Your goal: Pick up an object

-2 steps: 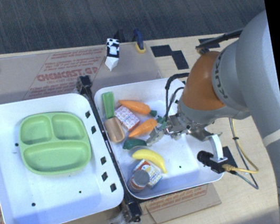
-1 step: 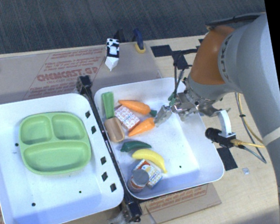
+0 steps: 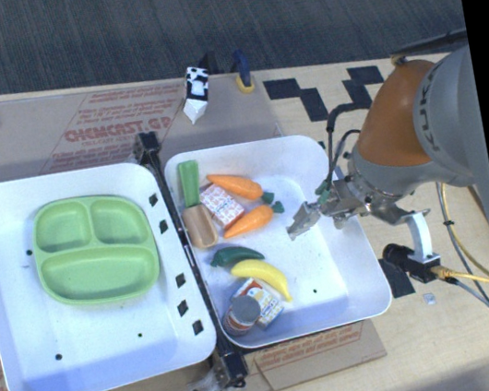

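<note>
Bins: two are sitting side by side on the table [image 3: 285,370]. One green divided plate [image 3: 96,248] is lying in the left bin [image 3: 22,369]. Crowding the right bin's [image 3: 338,300] left half are two carrots [image 3: 233,185] [image 3: 247,222], one banana [image 3: 265,275], one can [image 3: 245,312] and a snack packet [image 3: 222,205]. Hovering over that bin's right side, the gripper [image 3: 303,221] is holding nothing visible; whether it is open, nobody can tell.

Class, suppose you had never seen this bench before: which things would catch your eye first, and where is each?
The green divided plate lies by itself in the left bin. The right bin holds a cluster of toy food toward its left side, with two orange carrots and a yellow banana. The gripper hangs over that bin's right part.
</note>
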Available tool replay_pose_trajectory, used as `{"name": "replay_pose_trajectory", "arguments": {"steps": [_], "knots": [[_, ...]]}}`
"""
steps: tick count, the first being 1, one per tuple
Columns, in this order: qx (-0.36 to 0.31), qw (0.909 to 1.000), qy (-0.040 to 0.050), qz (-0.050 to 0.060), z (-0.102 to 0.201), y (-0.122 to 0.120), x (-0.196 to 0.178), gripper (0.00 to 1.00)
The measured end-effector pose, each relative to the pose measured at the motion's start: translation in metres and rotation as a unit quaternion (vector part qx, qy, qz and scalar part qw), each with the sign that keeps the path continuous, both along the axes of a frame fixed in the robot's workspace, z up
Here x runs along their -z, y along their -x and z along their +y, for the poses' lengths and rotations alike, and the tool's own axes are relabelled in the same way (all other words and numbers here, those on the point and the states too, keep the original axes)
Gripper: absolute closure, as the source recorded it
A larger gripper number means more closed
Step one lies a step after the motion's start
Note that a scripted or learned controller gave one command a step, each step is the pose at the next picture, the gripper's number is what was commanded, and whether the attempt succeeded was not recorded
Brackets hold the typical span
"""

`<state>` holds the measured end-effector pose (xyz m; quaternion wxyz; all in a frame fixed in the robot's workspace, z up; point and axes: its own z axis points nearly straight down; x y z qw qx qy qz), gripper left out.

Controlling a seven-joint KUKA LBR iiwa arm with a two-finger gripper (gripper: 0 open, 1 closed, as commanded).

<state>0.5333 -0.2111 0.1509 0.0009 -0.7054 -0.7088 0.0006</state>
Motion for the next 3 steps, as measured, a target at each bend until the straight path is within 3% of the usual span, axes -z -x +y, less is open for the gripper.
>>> {"name": "replay_pose_trajectory", "arguments": {"steps": [1,2,3], "knots": [[-0.001,1.0,-0.0002,0.001,0.0,0.057,0.04,0.0],[-0.002,1.0,0.0001,0.001,0.014,-0.014,0.059,0.0],[-0.003,1.0,0.0002,0.001,0.014,-0.014,0.049,1.0]]}}
